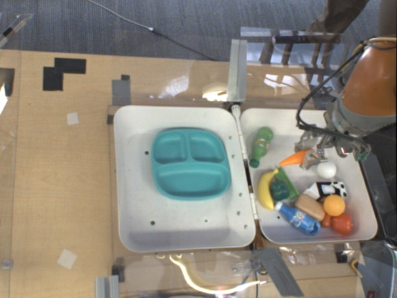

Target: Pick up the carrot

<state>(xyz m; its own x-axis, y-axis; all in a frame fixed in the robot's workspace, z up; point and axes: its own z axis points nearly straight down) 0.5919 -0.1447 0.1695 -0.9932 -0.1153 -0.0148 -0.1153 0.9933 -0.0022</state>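
Scanning from the left: teal tray (pixel 189 163) in the left bin, then the carrot (pixel 293 160) in the right bin's upper middle, long axis roughly left-right, touching the gripper (pixel 313 156) at its right end; grip state unclear.

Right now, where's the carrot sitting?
The carrot lies in the right bin, just right of the green bottle and above the banana, with the gripper at its right end.

Pale wooden bench (pixel 56 185) with black markings, grey ribbed floor (pixel 155 11) behind.
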